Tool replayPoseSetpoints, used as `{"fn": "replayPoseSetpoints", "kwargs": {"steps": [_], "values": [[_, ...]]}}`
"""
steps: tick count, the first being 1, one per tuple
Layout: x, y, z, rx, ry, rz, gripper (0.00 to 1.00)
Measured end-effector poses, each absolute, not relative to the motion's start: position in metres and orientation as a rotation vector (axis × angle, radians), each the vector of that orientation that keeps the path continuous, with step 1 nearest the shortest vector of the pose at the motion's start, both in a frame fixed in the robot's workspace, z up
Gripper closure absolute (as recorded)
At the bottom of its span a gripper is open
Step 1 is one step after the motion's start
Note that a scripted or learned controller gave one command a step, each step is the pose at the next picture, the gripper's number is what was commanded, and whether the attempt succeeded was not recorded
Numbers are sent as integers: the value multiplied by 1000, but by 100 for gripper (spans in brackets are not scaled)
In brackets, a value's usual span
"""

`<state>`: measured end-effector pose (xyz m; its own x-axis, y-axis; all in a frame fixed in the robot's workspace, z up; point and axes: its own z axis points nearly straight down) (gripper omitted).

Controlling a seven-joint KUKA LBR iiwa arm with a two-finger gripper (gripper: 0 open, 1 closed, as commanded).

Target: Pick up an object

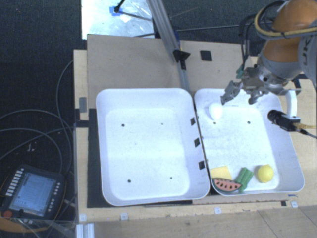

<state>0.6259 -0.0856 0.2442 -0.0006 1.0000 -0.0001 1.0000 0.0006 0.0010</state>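
Observation:
My gripper [241,96] hangs over the far part of the right bin [285,148], open, with nothing between its two grey fingers. A white rounded object [215,111] lies just left of and below the fingertips, near the bin's far left corner. Along the near edge of the same bin lie a yellow block [221,172], a watermelon slice [227,185], a green piece [243,177] and a yellow lemon [265,173].
The left bin [114,148] sits beside the right one, the two rims meeting at the middle. A slanted metal pole [166,24] rises behind the bins. A pendant with a screen [32,190] lies on the floor at the left.

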Motion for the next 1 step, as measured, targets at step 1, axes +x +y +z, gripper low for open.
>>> {"fn": "replayPoseSetpoints", "kwargs": {"steps": [1], "values": [[567,-155,331,2222,2209,6,0]]}}
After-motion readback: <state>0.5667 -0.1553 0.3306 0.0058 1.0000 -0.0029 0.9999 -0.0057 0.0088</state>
